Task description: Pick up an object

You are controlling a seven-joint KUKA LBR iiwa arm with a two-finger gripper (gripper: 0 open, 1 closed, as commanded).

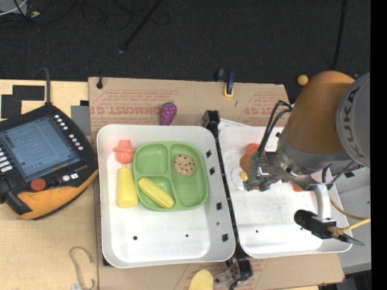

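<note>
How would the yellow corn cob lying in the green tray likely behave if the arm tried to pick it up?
The corn cob looks like moulded toy plastic, so probably stiff and light. Its rounded, elongated shape suggests that it could roll or slip sideways under a pinch. It lies slantwise in a compartment of the green tray, whose raised rims may hinder a low approach.

I work in a robotics lab. To my left, well beyond both white bins (109, 234), a teach pendant (42, 156) with a lit screen and orange casing rests on the bench. The bins sit on flattened cardboard (139, 101) clamped at its far edge, black cloth (181, 29) with loose cables hangs behind, and the left bin holds plastic toy food on a green tray (196, 189).
</note>
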